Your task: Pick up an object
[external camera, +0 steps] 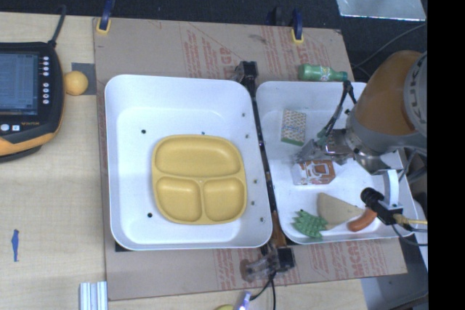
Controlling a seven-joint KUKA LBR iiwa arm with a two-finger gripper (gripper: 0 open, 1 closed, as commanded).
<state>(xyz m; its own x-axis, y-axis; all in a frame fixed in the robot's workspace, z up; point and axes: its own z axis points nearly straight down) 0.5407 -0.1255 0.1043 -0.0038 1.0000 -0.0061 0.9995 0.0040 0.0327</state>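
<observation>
Two white bins sit side by side on a brown board. The left bin holds a yellow tray with three compartments, lying near the middle with bare white floor all round it, widest along the far and left walls. The right bin is crowded on its near half. A small checked packet lies toward the far side, apart from the rest. A red and white carton lies at the centre. Nearer the front rim lie a tan wedge, a green piece just left of it and close to the front left corner, and a sausage touching the wedge's right end, hard by the rim.

The arm comes in from the right over the far right part of that bin. The gripper hangs just above the carton's far edge; whether its fingers are parted or closed cannot be told, and nothing is seen between them. Open floor remains in the far left corner of the right bin, around the packet.

A green bottle lies on the board beyond the right bin's far wall. A pendant and a yellow ball sit left of the bins.
</observation>
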